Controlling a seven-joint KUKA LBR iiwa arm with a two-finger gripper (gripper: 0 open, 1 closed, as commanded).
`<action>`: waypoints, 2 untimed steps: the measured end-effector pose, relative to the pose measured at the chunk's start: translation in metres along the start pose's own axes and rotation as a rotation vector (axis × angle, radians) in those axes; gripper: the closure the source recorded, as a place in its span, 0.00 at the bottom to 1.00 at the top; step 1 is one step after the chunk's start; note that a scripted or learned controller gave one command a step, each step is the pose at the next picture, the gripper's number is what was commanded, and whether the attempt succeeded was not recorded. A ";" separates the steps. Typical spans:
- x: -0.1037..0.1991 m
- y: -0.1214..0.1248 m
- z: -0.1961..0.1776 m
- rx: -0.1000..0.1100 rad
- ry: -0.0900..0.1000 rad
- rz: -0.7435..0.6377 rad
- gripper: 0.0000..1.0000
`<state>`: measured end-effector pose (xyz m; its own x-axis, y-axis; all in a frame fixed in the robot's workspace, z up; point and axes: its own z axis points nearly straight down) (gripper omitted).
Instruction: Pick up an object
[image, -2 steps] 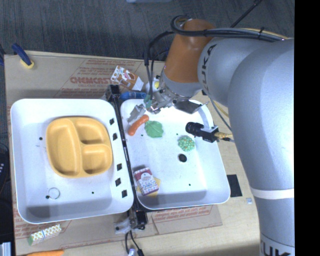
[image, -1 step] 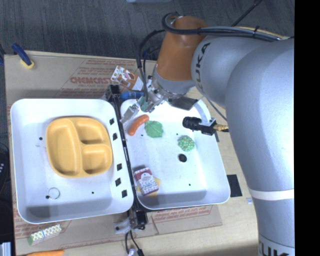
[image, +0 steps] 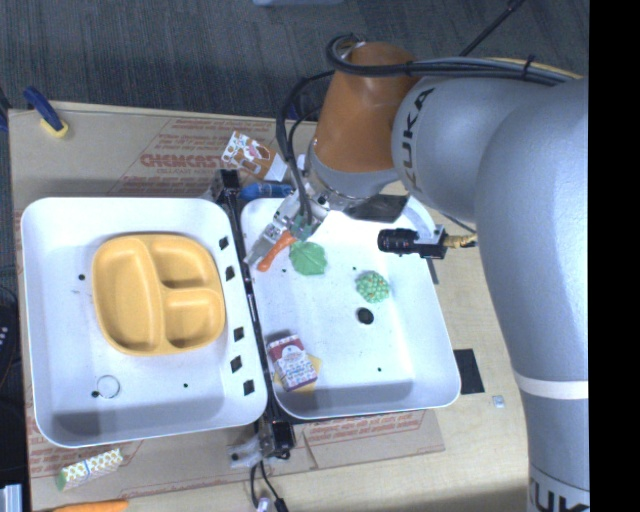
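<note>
Arm (image: 480, 150) is reaching in from the right, gripper (image: 283, 232) sitting low over the top-left corner of the right bin (image: 400, 370), close to the divider wall. An orange carrot-like piece (image: 270, 255) is lying right at the gripper tip, touching or nearly so. Can't tell whether the fingers are apart or clamped; too small and cluttered there, so not calling it a grasp.

Step in hand, my read: descent/grasp attempt on the carrot. Next move is needing a clean close on it, then a straight lift. Risks: the piece is lying near the bin wall, so little side room, and the green leafy item (image: 309, 258) is sitting just beside it and could get nudged.

Other candidates in the right bin: a green knobbly ball (image: 373, 287) mid-bin, a small dark disc (image: 365, 317) below it, a red-and-white packet (image: 292, 362) near the front-left corner. All well apart from the gripper.

Left bin (image: 40, 300) is holding a yellow divided tray (image: 158, 292).

Both bins are resting on cardboard (image: 170, 150) on the bench. Loose bits are lying outside: a small printed box (image: 245, 152) behind the bins, a blue-and-yellow clip (image: 45, 112) far left, a wrapped candy (image: 90, 467) at the front. Dark carpet behind.
</note>
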<state>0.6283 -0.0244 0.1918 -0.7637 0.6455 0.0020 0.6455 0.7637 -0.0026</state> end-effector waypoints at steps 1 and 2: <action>0.035 0.005 0.000 0.000 -0.001 -0.312 0.00; 0.036 -0.007 0.000 0.000 0.000 -0.822 0.00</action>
<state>0.5966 -0.0061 0.1918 -0.9928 -0.1200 0.0031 -0.1200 0.9928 -0.0004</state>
